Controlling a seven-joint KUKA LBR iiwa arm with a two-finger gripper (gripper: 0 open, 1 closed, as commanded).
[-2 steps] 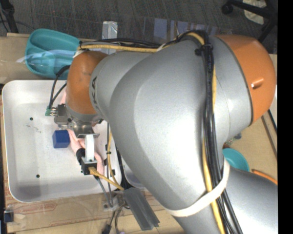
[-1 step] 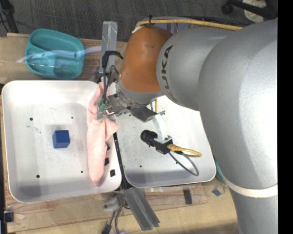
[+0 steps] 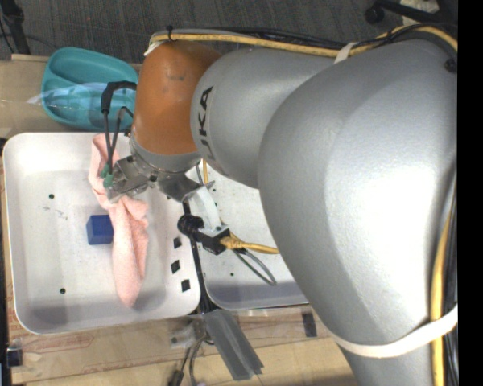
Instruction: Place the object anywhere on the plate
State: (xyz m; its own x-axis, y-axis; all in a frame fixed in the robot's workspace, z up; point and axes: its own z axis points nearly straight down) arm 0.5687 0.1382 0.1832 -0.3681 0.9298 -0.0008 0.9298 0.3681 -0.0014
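Left bin [image 3: 24, 215] — pink cloth [image 3: 129, 244] draped below hand [image 3: 117, 179].

One fixed camera looked down at a slant on the wooden tabletop [image 3: 4, 95] from close above. The shallow white plastic left bin [image 3: 32, 215] spread toward nine o'clock, while the bulky grey arm with its orange band [image 3: 330, 159] loomed nearest the lens from three o'clock.

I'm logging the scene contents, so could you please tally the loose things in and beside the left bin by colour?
Pink: 1, the long pink cloth
Blue: 1, the small blue cube-shaped block
Teal: 1, the teal plastic dish, outside the shallow white left bin, behind it
Total: 3
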